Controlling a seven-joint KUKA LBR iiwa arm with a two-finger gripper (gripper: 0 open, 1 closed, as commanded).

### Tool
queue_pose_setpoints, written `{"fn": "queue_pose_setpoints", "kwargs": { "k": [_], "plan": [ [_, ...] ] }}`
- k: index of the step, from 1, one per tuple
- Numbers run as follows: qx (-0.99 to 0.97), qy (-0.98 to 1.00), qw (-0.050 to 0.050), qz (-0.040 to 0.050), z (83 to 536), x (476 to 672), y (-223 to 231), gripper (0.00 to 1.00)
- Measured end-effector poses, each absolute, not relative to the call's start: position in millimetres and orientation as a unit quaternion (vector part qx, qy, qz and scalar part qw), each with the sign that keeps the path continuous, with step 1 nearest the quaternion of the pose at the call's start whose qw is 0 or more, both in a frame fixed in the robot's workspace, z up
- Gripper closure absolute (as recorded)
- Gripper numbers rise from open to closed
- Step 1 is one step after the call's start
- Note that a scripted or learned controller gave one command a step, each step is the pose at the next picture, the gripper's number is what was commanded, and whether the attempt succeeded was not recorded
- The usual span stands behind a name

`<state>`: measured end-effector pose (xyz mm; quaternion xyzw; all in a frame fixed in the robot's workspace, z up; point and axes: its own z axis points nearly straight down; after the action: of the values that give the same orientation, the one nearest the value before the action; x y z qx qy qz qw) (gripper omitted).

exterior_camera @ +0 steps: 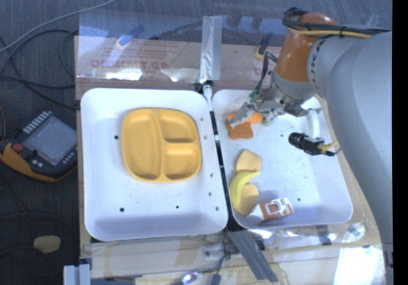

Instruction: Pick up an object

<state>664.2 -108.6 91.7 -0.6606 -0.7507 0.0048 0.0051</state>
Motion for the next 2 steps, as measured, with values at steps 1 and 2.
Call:
{"fn": "queue_pose_setpoints", "kwargs": {
  "k": [1, 2],
  "plan": [
    [-0.652, -0.758, 0.007, 0.0068, 91.4, 665.6, -109.3, 0.00],
    [-0.639, -0.769, 0.011, 0.0059, 91.5, 665.4, -114.0, 0.00]
  ]
}}
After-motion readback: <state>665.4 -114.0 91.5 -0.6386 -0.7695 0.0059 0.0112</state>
